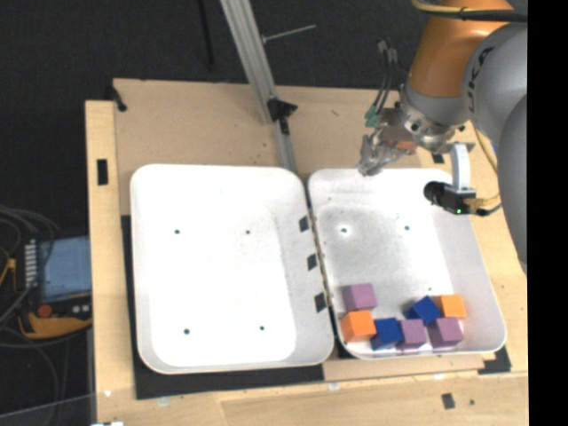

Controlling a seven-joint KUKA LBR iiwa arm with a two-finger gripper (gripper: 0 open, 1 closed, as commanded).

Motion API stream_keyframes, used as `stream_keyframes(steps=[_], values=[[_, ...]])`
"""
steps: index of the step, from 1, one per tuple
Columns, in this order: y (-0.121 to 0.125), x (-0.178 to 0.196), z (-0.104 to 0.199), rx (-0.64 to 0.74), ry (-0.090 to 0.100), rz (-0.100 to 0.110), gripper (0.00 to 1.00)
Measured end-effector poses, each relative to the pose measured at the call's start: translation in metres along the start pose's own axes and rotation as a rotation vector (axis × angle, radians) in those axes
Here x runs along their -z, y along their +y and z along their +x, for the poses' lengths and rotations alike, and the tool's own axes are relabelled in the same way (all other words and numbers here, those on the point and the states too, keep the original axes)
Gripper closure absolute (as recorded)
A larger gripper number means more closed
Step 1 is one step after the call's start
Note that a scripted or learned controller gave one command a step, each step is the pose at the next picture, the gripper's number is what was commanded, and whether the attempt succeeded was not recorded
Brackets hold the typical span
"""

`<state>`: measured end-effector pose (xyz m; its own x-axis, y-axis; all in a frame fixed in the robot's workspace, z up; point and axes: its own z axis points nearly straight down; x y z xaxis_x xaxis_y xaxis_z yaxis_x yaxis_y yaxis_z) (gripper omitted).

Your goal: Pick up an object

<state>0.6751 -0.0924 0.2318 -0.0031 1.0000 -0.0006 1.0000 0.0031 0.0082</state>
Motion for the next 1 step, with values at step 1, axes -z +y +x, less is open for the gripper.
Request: stream_keyframes(steps=[1], values=[[0.001,0.0096,-0.0003,0.003,0.001,0.004,1.0]])
